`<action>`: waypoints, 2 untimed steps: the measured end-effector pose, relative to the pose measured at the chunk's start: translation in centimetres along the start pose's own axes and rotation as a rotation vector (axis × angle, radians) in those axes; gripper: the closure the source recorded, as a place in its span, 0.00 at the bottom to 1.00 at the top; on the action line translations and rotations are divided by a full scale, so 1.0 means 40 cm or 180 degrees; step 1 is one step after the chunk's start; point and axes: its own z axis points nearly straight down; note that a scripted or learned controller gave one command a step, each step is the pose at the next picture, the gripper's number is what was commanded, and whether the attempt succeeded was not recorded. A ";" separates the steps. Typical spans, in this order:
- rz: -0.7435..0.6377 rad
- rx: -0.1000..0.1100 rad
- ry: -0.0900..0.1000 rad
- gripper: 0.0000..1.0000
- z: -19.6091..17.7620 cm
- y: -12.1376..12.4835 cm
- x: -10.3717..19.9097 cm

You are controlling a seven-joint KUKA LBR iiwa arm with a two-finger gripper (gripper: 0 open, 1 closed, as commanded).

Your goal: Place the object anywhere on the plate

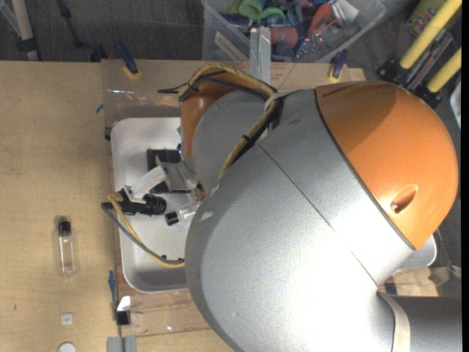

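I see the arm (308, 226), smooth grey metal with a glossy orange dome, covering most of the bins. The jaws (157, 189) hang low over the left white bin (128, 141), a shallow, round-cornered tray; black fittings and a yellow cable blur them, so I cannot tell their state. I cannot make out the object or plate. A clear vial (66, 246) lies on the wooden table (44, 138).
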 end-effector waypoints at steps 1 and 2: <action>-0.0761 0.0005 0.0030 1.00 0.063 0.002 -0.227; -0.1443 0.0001 -0.0010 1.00 -0.061 -0.029 -0.102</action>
